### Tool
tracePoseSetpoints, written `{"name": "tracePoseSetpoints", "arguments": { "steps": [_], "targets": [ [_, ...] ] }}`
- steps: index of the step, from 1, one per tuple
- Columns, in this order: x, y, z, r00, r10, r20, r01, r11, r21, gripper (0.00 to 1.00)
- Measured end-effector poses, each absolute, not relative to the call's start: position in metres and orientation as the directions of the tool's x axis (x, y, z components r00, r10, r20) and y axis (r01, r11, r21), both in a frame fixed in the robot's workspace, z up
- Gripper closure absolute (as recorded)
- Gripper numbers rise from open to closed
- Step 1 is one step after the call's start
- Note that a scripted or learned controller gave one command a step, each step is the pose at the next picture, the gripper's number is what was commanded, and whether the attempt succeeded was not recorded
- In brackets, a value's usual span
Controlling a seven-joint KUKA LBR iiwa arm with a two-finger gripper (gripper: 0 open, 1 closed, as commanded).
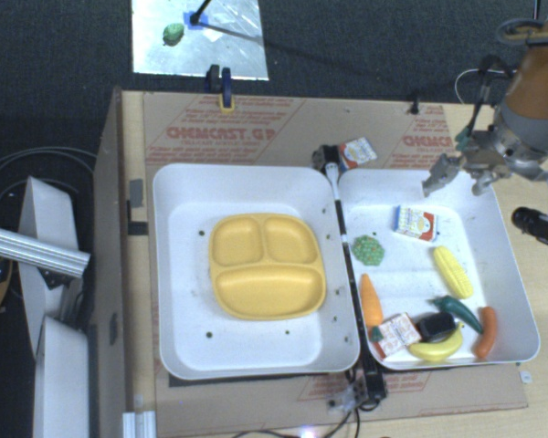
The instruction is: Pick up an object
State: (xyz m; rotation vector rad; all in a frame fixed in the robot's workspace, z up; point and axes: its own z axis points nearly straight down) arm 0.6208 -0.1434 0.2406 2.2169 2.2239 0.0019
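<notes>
Camera view shows the pincer (458, 177) spread wide, grasping nothing, above the right bin's (510, 245) far edge.

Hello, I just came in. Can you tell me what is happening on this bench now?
A robot arm reaches in from the right, and its hand is open above the far edge of the right bin, holding nothing. This bin contains toy food: a small carton, corn, a green piece, a carrot and a banana. The left bin holds a yellow divided plate. Nothing is picked up yet.
</notes>
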Motion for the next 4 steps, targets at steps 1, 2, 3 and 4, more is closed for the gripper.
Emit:
{"name": "tracePoseSetpoints", "arguments": {
  "steps": [1,2,3,4],
  "targets": [
    [0.560,-0.171,0.148,0.000,1.000,0.000,1.000,0.000,-0.001,0.00],
    [0.578,-0.177,0.086,-0.001,1.000,0.000,1.000,0.001,0.000,0.00],
    [0.580,-0.178,0.098,-0.002,1.000,-0.001,1.000,0.002,0.004,1.00],
    [0.504,-0.110,0.228,-0.003,1.000,0.000,1.000,0.003,0.004,1.00]
  ]
}}
